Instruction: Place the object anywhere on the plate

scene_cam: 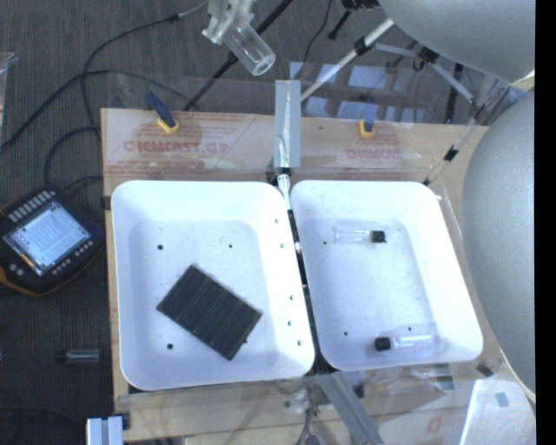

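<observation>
The pale tool (224, 17) is cut off at the top edge, and I cannot tell its grip. A clear plastic tube (250, 50) is just beside it. Well below the tool, a dark ribbed square plate (208, 311) lies in the left white bin (130, 261).

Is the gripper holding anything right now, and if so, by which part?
Cannot tell from this view. Both clear vials lie loose in the right bin; the dark plate sits bare in the left bin.
</observation>
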### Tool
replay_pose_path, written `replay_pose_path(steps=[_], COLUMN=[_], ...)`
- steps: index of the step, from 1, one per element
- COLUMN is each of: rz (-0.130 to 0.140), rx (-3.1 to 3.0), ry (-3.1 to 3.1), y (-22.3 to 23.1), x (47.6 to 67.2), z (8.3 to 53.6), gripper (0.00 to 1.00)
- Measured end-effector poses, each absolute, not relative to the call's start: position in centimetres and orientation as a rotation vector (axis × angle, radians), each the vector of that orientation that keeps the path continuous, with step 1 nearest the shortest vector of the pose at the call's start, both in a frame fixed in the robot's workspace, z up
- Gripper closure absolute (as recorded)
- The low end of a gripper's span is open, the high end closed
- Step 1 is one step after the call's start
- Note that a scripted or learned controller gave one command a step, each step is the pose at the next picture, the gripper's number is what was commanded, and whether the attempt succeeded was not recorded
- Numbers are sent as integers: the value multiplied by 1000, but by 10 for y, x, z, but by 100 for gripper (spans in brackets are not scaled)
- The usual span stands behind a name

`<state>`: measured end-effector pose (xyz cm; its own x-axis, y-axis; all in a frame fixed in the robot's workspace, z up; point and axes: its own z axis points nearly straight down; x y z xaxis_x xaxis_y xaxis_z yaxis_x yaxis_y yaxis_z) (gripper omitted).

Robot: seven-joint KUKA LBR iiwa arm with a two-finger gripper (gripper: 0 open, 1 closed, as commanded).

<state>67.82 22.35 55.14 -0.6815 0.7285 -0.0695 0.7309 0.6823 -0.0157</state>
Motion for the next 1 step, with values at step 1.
replay_pose_path(steps=[1], rz=[-67], rx=[1227], ry=[2824], y=[224], x=[679], z=[561], gripper=[100])
